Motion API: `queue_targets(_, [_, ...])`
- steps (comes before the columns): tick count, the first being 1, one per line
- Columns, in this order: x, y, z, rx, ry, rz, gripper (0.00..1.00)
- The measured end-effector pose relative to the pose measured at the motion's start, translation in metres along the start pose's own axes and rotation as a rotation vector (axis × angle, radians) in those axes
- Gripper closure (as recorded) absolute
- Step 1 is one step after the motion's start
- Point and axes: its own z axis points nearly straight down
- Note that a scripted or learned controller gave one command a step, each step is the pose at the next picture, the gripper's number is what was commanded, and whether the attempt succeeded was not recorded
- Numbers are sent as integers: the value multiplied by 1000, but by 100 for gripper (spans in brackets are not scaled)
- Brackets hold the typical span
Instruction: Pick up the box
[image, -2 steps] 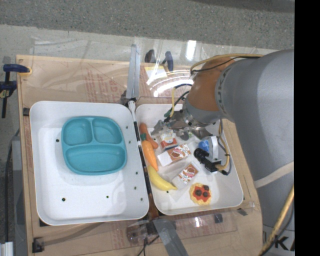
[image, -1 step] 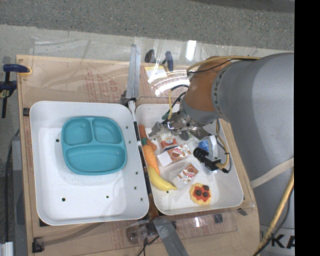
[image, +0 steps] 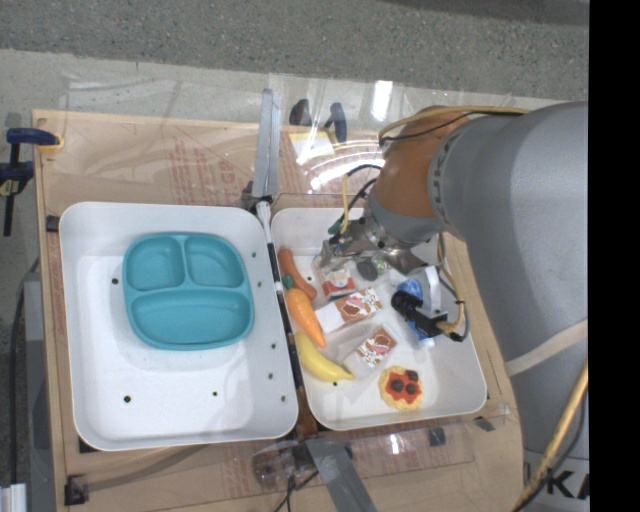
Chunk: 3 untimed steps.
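Observation:
Three small picture-printed boxes lie in the right bin (image: 455, 385). One box (image: 338, 284) sits right under my gripper (image: 347, 258), partly covered by it. A second box (image: 358, 305) lies just below it, and a third box (image: 377, 347) lies nearer the bin's front. The gripper hangs low over the bin's back middle, and the arm's orange band (image: 405, 185) is above it. I see no box lifted off the floor of the bin.
An orange carrot (image: 304, 314) and a thinner one (image: 295, 272) lie along the right bin's left wall, with a yellow banana (image: 320, 362) below them. A round orange-and-red toy (image: 402, 388) lies at the front. The left bin (image: 90, 400) holds a teal divided plate (image: 188, 290).

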Motion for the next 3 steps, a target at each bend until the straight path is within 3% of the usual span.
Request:
queue_targets(1, [64,-12,-81,14,11,-301,100])
queue_targets(2, [37,-28,-150,10,12,-780,100])
queue_targets(3, [37,-28,-150,10,11,-780,0])
